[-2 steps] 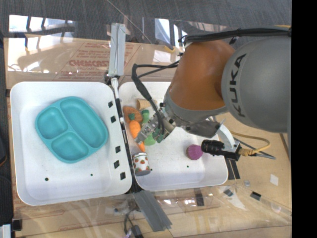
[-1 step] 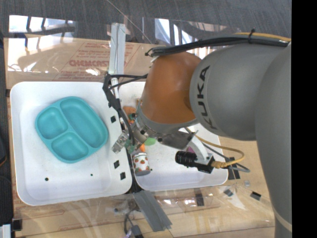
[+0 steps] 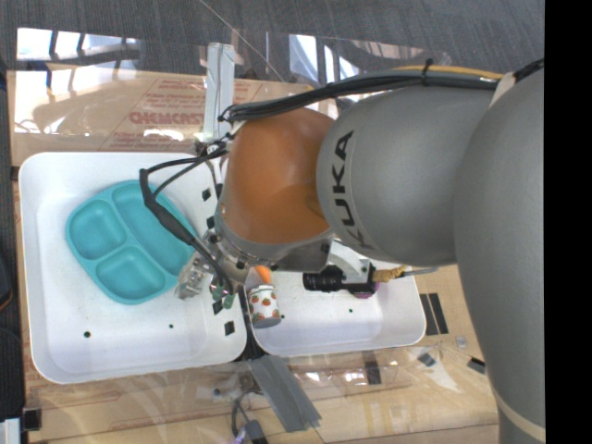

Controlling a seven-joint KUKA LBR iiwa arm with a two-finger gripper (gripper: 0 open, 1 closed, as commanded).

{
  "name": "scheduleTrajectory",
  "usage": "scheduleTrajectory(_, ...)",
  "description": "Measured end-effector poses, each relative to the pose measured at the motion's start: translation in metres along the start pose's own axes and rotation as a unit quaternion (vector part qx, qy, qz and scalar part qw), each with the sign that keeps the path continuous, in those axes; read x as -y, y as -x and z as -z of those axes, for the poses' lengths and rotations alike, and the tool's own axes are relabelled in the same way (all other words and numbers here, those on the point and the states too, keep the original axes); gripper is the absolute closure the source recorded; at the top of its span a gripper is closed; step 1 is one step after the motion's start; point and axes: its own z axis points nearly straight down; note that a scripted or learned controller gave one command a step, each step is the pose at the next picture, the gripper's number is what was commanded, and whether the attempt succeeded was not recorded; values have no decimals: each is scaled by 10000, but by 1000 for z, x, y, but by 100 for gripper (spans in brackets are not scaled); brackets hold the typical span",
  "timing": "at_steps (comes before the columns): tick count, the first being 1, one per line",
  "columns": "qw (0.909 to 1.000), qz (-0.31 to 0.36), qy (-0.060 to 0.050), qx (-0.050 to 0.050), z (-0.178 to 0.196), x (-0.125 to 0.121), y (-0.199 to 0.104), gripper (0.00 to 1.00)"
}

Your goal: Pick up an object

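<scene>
1. A large grey arm (image 3: pixel 416 183), smooth and rounded, comes in from the right. It has a glossy orange band (image 3: pixel 273 178) and covers most of the right bin (image 3: pixel 370 326).
2. The left bin (image 3: pixel 55 340) is a shallow white tray with rounded corners and a dull, faintly speckled floor.
3. A teal plate (image 3: pixel 125 239) of smooth plastic lies in the upper middle of the left bin, set at a slant. It has a rounded outline and three moulded compartments.
4. The metallic gripper (image 3: pixel 194 280) sits at the plate's lower right edge, close to the left bin's right wall. The view does not make clear whether it is spread or pressed together.
5. A small white cup-shaped object with orange spots (image 3: pixel 264 305) stands at the right bin's left edge, just beside the dividing walls.
6. There is bare floor along the left bin's left and lower sides, and a narrow bare strip along the right bin's lower edge.
</scene>
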Motion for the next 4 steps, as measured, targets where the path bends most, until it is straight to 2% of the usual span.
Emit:
scheduleTrajectory(1,9997,-247,6,17,-11,63,35,100)
scheduleTrajectory(4,9999,-152,19,36,20,58,37,100)
